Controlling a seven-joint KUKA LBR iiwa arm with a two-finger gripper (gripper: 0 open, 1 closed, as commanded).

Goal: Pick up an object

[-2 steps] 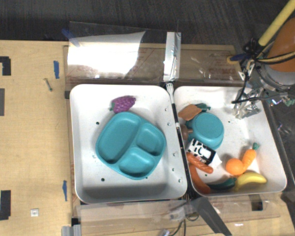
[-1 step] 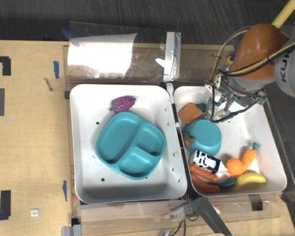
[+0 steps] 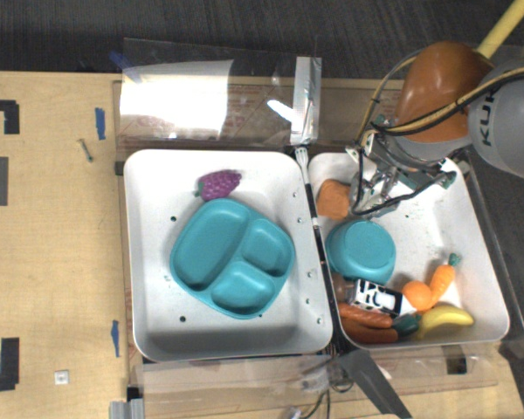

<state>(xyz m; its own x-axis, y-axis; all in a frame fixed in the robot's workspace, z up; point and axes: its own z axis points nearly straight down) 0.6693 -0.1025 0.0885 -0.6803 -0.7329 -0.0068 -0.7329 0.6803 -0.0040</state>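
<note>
Two white bins side by side here. The left bin [image 3: 148,321] has just two things in it: one teal divided tray [image 3: 233,258] with three compartments, sitting roughly in the middle, and one purple grape bunch [image 3: 219,182] touching its upper edge. The right bin [image 3: 485,260] is busier, I count seven items: one teal bowl [image 3: 361,250] near the left wall, one tan-orange roundish thing [image 3: 334,199] just above it, one black-and-white box [image 3: 377,298] below the bowl, one red sausage-looking piece [image 3: 367,322] along the bottom, one carrot [image 3: 438,279], one small orange ball [image 3: 418,296] and one banana [image 3: 445,319] bunched in the lower right corner. The gripper [image 3: 377,190] hangs over the top of the right bin, just beside the tan thing and above the bowl; honestly can't tell if it's clenched or released, too much cable in the way.
</note>
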